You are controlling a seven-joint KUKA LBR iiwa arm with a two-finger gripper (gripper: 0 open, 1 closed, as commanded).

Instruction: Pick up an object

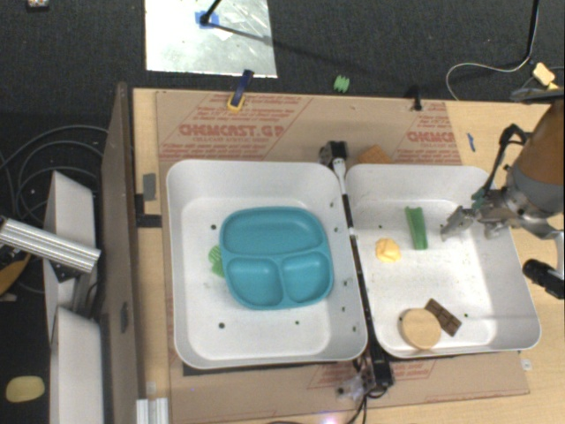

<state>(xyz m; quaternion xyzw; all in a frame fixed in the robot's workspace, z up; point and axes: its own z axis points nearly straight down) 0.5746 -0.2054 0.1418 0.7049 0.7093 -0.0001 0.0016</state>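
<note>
In the right bin (516, 321), a tan disc (420, 329) and brown piece (443, 316) are seen nearest, a yellow lump (387, 251) and green stick (416, 227) farther. The gripper (463, 223) is placed right of the stick; its jaws' spread cannot be told. A blue tray (275, 256) is held in the left bin (190, 237).

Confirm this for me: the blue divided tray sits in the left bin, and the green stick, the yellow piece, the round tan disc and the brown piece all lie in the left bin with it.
One thing is wrong. The blue divided tray is in the left bin, but the green stick, yellow piece, round tan disc and brown piece lie in the right bin, as the camera view shows.
</note>
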